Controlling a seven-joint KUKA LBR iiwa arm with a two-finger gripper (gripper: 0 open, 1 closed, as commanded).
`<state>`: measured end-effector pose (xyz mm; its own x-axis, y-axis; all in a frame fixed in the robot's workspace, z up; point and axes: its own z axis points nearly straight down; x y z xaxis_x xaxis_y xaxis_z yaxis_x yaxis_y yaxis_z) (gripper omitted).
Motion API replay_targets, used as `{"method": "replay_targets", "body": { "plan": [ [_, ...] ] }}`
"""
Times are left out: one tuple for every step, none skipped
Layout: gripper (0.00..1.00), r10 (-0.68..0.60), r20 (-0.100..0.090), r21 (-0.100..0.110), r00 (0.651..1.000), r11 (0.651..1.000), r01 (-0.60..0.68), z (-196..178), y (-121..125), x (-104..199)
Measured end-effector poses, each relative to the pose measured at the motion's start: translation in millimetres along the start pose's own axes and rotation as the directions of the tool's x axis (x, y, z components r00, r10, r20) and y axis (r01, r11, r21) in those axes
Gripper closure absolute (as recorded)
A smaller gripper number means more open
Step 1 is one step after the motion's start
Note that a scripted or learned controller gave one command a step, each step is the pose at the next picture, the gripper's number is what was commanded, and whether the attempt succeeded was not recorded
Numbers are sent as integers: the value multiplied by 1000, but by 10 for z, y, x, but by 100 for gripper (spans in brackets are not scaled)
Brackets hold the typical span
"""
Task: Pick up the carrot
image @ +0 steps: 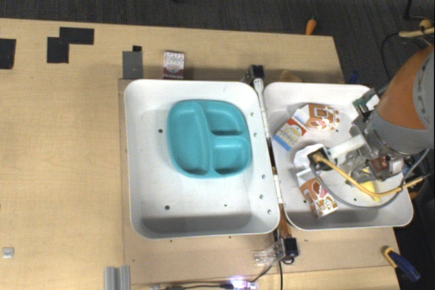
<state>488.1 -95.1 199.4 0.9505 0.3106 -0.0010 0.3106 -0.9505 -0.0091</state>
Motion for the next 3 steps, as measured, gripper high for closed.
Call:
{"method": "replay_targets", "body": {
  "plan": [
    [0, 7, -1, -6, 1000, 1000, -7, -16, 45, -19],
    [0, -108, -10, -11, 994, 994, 108, 1109, 220, -39],
    [0, -399, 0, -14, 917, 917, 399, 335, 965, 31]
  ]
}}
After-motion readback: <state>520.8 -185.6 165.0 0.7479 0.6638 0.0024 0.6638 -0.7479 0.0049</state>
